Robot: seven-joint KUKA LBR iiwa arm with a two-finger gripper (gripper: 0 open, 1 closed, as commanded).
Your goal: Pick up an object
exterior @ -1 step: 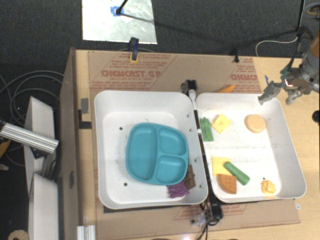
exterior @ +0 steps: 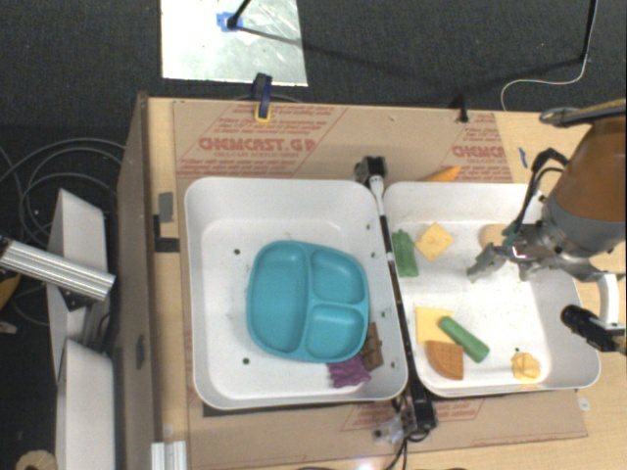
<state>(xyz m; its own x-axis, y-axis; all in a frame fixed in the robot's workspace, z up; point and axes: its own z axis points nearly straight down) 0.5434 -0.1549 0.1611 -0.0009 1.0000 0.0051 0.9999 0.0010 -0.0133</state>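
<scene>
Cardboard (exterior: 294, 135) lay under both white bins, and your gripper (exterior: 502, 259) hung with fingers spread, pinching nothing, over the right bin (exterior: 578, 365). Near it sat a yellow block (exterior: 434, 240); below, a green stick (exterior: 463, 339).

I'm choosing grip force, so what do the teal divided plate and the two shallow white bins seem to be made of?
The teal divided plate looks like moulded plastic: uniform colour, rounded compartments, soft sheen. The two shallow white bins also look plastic, smooth with rounded corners, though coated metal can't be excluded.
</scene>
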